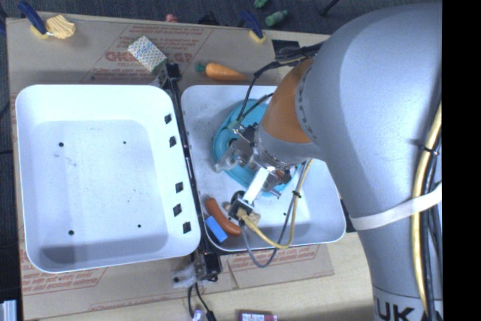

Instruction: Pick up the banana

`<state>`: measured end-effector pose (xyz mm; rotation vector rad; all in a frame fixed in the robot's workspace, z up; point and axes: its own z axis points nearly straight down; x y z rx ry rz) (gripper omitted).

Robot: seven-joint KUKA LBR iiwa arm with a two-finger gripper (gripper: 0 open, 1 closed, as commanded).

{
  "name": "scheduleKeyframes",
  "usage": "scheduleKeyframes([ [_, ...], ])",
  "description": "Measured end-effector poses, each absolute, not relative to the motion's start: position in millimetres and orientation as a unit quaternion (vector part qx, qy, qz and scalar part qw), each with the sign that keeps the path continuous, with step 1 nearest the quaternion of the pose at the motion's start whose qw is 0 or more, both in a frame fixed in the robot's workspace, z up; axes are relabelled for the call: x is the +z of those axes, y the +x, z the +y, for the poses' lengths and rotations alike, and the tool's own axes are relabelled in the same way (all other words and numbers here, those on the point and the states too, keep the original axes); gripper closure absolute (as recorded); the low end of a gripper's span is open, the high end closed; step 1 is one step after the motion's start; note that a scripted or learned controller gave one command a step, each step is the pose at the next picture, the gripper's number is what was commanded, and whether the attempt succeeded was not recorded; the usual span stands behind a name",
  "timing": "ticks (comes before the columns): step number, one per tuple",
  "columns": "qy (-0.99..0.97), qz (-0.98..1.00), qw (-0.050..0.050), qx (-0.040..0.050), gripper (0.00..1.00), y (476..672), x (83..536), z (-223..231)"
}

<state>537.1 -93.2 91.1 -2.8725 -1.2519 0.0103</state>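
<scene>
Grey arm (376, 124) looms over the right bin (319, 233), reaching down into its near-left corner. Beneath it lies a blue dish (233, 154). The gripper (242, 213) hangs low by an orange sausage-like piece (222, 216) and blue block (216, 231); whether its fingers are apart I cannot tell. No banana is identifiable; a yellow curve (263, 237) beside the gripper may be cable

1. Even, fairly bright light from overhead; the left bin (90, 177) reads clean white with no blown-out glare.
2. A soft grey shadow lies along that bin's near inner wall and lower-left corner.
3. The arm (376, 109), right of that bin, carries a broad pale sheen across its curved shell.
4. Floor beyond the bench (98, 49) is dim.
5. Overall sharpness is modest; small things look soft and grainy.
</scene>
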Motion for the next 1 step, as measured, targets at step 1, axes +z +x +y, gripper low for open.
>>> scheduleKeyframes([
  [1,-0.966,-0.257,0.003,0.0029,0.00,475.4,143.6,-103.4],
])
